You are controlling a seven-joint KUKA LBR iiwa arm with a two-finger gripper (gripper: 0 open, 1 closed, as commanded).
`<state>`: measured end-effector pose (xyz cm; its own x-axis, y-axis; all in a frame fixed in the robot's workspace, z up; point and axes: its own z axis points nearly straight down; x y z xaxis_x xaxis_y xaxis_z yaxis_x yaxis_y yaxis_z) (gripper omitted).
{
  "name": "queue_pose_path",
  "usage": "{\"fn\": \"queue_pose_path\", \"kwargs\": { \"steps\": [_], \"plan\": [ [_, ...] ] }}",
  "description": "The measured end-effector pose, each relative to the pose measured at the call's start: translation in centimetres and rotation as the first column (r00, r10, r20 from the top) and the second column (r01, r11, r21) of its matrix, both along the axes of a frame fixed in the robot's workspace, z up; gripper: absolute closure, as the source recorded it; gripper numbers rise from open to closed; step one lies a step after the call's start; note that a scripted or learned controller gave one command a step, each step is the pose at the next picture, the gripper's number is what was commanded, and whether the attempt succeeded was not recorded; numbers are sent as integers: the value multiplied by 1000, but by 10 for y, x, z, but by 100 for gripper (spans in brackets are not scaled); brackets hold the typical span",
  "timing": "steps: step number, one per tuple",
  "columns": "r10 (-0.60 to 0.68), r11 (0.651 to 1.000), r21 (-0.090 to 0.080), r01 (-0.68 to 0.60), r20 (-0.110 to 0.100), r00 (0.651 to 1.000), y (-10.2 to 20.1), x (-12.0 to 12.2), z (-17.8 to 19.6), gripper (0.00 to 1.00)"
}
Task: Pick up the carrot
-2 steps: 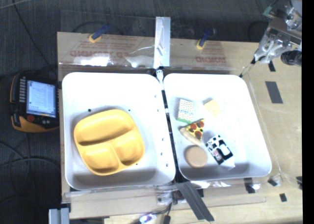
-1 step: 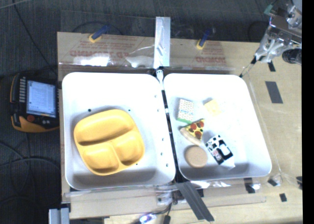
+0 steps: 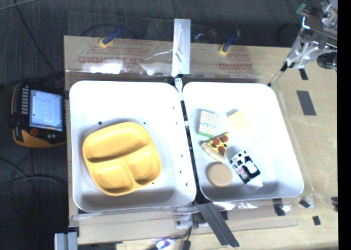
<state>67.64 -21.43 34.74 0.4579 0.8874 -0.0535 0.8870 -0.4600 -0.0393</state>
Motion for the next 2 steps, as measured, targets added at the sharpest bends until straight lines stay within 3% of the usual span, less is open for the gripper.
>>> {"fn": "queue_pose_path", "kwargs": {
  "steps": [2],
  "plan": [
    [3, 1000, -3, -3, -13, 1000, 1, 2, 10, 100]
  ]
}}
